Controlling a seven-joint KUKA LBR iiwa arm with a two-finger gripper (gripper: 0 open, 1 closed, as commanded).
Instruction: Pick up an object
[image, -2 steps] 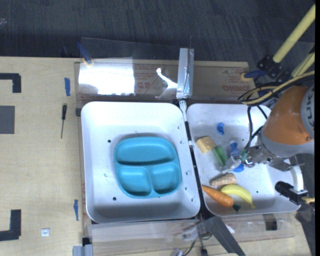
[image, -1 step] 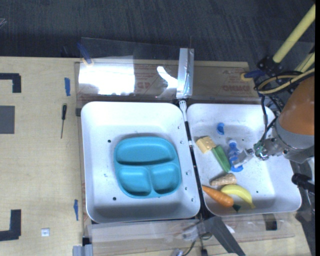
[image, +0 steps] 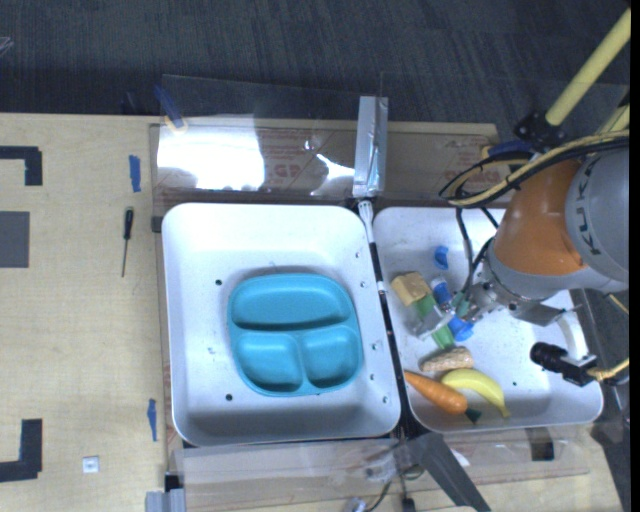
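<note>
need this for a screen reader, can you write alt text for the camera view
A grey robot arm with an orange band reaches from the right into the right bin, its gripper low among small items: a banana, a carrot and a tan block. The left bin holds a blue divided tray.

1. A light wood bench (image: 70, 330) carries black tape marks (image: 22, 165) near its left edge.
2. Dark grey carpet (image: 250, 45) lies beyond the bench's far edge.
3. A clear panel (image: 255, 150) along the far edge reflects bright overhead light.
4. A screwdriver (image: 126, 240) lies left of the bins.
</note>
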